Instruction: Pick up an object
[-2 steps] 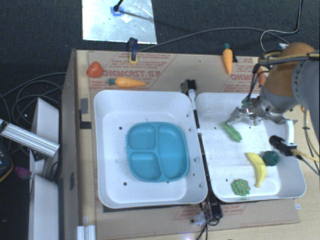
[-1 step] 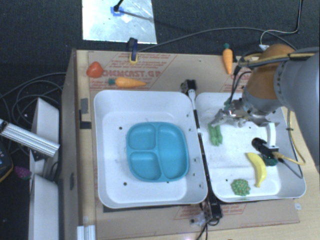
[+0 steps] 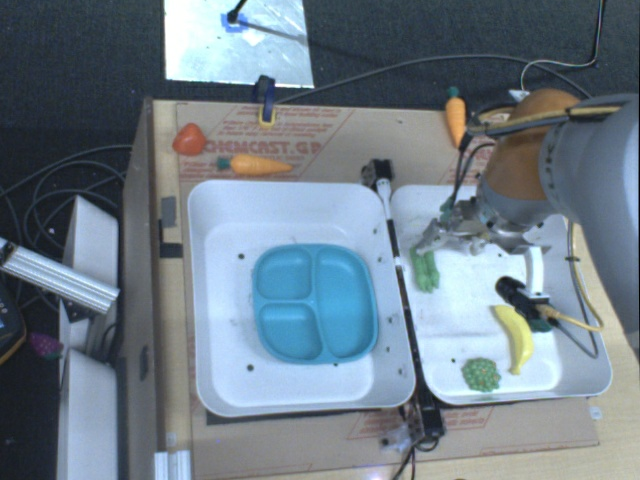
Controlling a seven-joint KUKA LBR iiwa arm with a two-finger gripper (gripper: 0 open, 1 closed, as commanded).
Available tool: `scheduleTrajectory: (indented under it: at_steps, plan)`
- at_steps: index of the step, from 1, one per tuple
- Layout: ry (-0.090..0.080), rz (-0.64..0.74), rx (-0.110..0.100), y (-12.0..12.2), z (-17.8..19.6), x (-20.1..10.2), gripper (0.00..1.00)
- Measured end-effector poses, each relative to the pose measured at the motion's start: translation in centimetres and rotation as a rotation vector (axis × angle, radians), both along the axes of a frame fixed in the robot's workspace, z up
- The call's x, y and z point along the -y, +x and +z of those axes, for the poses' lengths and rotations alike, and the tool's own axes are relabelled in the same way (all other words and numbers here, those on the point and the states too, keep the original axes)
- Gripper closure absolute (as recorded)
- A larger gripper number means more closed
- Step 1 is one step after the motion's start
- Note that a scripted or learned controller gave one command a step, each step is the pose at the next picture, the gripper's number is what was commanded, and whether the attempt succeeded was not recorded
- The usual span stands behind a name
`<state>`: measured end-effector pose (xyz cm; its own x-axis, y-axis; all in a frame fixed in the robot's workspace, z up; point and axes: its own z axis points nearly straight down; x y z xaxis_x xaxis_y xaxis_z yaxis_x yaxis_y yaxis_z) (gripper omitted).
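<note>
Nearest me, my hand (image 3: 432, 240) hangs just above the green toy vegetable (image 3: 427, 269) in the right bin (image 3: 590, 373), grip state unclear; it looks light, stiff, best pinched mid-length.

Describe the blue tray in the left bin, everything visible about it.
The blue tray is a rounded-rectangle plate that looks like smooth plastic, split by raised ridges into three compartments: two smaller and one larger. It lies flat, slightly rotated, near the middle of the left white bin, resting on its floor. Nothing lies in it or touches it otherwise.
</note>
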<state>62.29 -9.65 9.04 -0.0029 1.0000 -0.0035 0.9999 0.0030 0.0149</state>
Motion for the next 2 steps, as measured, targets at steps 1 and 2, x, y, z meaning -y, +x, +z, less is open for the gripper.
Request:
scheduleTrajectory:
  at_steps: [1, 2]
  plan:
    - [0.003, -0.001, 0.001, -2.3, 0.0, 1.9, 0.00]
    - [0.004, 0.001, -0.014, -4.1, 0.6, -1.1, 0.00]
